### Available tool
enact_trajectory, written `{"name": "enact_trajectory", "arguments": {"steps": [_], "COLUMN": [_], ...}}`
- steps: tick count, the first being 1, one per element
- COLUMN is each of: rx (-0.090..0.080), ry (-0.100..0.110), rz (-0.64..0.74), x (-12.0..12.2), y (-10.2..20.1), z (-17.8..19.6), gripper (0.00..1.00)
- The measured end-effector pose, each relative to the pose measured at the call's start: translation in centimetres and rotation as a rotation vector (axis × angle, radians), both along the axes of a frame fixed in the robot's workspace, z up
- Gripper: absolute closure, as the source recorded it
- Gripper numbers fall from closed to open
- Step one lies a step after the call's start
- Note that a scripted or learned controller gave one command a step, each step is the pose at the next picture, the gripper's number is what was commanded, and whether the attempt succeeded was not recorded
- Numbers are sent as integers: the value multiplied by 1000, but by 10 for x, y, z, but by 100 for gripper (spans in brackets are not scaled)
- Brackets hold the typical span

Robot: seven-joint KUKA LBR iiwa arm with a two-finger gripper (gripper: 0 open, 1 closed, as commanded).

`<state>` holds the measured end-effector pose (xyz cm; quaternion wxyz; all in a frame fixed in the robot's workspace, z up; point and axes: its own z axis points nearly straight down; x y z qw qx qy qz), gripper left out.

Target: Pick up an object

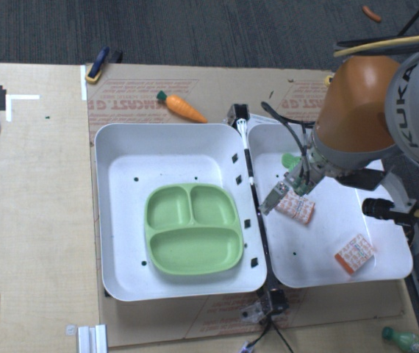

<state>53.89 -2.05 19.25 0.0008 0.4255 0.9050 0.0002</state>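
Observation:
My gripper (pixel 289 191) hangs low in the right bin (pixel 386 271), near its left wall, under the grey arm with the orange band. Its tip sits at the upper left edge of a red-and-white packet (pixel 298 209) that lies flat on the bin floor. A second red-and-white packet (pixel 354 254) lies apart at the bin's lower right. Part of a small green object (pixel 290 160) peeks out just behind the gripper, mostly hidden by the wrist.
The left bin (pixel 114 197) holds a green divided plate (pixel 193 229). An orange toy carrot (pixel 182 107) lies on the cardboard behind the bins. A blue clip (pixel 98 63) sits at the cardboard's far left corner, and a green bottle (pixel 408 338) lies at the bottom right.

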Motion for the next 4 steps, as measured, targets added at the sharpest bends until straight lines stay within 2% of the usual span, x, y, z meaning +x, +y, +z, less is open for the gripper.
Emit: {"name": "enact_trajectory", "arguments": {"steps": [1, 3, 4], "rx": [-1, -1, -1], "ry": [-1, -1, -2], "rz": [520, 520, 894], "x": [-14, -14, 24], "y": [30, 30, 19], "z": [0, 0, 0], "gripper": [0, 0, 0]}}
